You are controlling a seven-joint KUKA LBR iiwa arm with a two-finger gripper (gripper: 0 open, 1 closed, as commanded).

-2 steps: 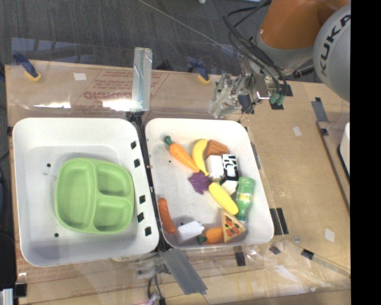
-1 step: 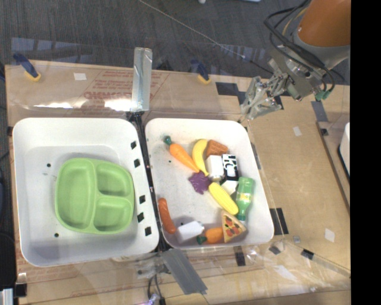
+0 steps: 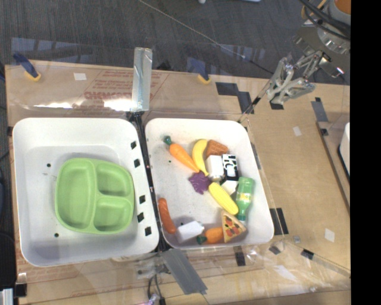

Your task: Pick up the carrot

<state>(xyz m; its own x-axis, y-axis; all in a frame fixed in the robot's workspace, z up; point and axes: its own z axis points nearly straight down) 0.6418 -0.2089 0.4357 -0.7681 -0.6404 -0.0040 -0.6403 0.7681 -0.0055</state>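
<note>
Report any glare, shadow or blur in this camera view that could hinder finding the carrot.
Camera view: glare streaks the clear plastic sheet behind the bins; soft shadow along the right white bin's walls; the orange carrot is evenly lit, sharp; the metal two-finger gripper looks slightly soft.

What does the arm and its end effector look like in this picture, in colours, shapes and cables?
The end effector at the upper right is pale grey metal, built of thin angular links tapering to slim fingers. Above it sits a rounded grey wrist with dark cables looped around it. A patch of orange shows at the top corner. No markings are legible.
</note>
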